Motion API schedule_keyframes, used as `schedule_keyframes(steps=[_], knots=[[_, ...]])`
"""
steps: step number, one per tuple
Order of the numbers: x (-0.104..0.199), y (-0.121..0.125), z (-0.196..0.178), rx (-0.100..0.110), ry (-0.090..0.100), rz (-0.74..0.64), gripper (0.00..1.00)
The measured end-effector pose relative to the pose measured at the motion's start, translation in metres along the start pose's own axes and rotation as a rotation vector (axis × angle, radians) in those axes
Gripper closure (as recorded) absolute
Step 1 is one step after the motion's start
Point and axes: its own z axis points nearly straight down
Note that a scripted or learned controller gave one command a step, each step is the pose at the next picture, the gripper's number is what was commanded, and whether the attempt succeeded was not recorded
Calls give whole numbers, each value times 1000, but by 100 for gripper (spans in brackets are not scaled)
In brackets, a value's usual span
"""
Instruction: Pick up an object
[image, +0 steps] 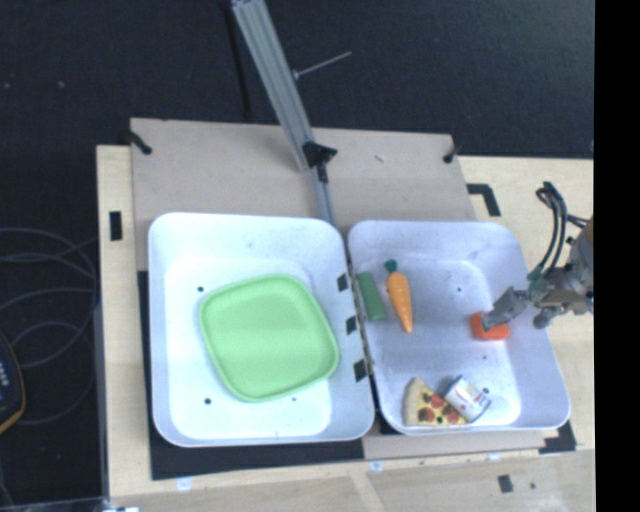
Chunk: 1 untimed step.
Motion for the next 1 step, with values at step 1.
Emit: schedule_keyframes(steps=[1], knots=[[4,-4,61,6,1,0,0]])
